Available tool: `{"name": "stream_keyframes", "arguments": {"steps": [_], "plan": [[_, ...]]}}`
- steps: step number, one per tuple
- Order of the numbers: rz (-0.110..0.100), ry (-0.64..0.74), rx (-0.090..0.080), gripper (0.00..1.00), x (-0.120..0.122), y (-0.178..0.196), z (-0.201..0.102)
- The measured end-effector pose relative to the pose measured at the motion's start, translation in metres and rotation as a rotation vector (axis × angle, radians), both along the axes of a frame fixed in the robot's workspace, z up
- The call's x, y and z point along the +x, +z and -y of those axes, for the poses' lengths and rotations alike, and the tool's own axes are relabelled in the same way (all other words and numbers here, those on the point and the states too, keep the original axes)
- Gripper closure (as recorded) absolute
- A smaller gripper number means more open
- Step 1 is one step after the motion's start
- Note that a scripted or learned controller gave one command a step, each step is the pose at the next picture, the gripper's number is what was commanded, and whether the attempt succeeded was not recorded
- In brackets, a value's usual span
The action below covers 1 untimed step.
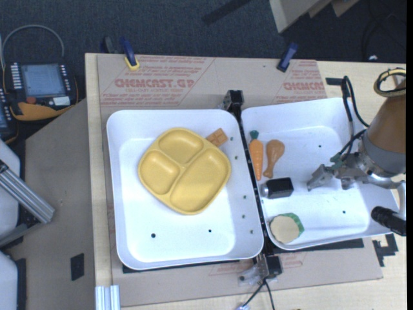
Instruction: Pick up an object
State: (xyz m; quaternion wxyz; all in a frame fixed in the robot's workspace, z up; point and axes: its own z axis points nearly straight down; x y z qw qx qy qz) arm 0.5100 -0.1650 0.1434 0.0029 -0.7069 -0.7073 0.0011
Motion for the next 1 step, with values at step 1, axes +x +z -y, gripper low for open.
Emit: {"name": "stream_keyframes", "arguments": {"steps": [1], "plan": [[0.007,-0.001,-0.004,1.00,0.0010,0.0135,0.0011]]}}
